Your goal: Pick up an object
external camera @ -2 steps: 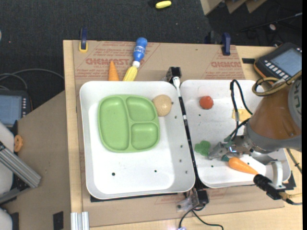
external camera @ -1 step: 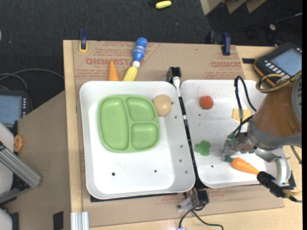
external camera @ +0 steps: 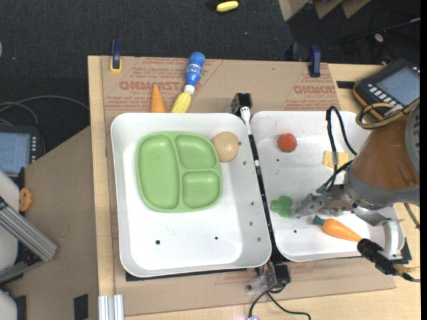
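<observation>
Carrot (external camera: 341, 230) lies in the right bin (external camera: 303, 251), just below and to the right of the tool (external camera: 313, 205), near that bin's front edge. Broccoli (external camera: 282, 206) sits just left of the tool, close to the wall shared with the left bin (external camera: 193, 255). The tool's tips are low over the bin floor between these two, but they blur into grey and I cannot tell whether they are spread or pressed together; nothing is seen between them. Up and to the left of the tool a tomato (external camera: 287, 142) rests with bare floor all round it, the widest free space in this bin. A yellow block (external camera: 331, 158) above the tool is partly hidden behind a black cable (external camera: 331, 139). Far to the left, the other bin carries a green tray (external camera: 179, 171) and a tan ball (external camera: 226, 145) touching the tray's upper right corner; its front half is bare. Beyond the bins the tabletop (external camera: 280, 85) shows red printing, of which "CHEMAST" can be made out, the rest cut off by a blue bottle (external camera: 193, 72), a corn cob (external camera: 181, 103) and an orange cone (external camera: 157, 100).
</observation>
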Robot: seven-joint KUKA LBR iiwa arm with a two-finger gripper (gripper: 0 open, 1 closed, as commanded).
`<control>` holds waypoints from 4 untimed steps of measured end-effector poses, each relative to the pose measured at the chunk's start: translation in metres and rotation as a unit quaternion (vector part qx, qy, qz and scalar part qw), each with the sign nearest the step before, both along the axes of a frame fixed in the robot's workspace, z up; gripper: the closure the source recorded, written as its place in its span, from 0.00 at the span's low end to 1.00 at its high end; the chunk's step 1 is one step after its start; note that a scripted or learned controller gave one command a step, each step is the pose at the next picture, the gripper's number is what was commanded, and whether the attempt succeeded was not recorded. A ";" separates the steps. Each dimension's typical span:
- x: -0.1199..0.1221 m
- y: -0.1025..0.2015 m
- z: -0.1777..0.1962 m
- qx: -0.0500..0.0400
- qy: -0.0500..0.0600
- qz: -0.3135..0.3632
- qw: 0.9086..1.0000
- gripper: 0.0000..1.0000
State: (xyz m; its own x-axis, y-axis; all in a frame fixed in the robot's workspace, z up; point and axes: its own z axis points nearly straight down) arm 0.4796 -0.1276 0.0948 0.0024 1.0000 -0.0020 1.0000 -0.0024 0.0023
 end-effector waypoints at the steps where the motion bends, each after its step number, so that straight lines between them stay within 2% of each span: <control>1: 0.070 0.021 -0.011 0.000 -0.002 0.003 1.000 0.00; 3: 0.186 0.036 -0.009 0.000 -0.003 0.003 1.000 0.00; 4: 0.184 0.036 0.001 -0.001 -0.002 0.002 1.000 1.00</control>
State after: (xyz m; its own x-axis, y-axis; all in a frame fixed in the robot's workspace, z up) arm 0.6634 -0.0914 0.0960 -0.0024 1.0000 -0.0035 1.0000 0.0025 0.0055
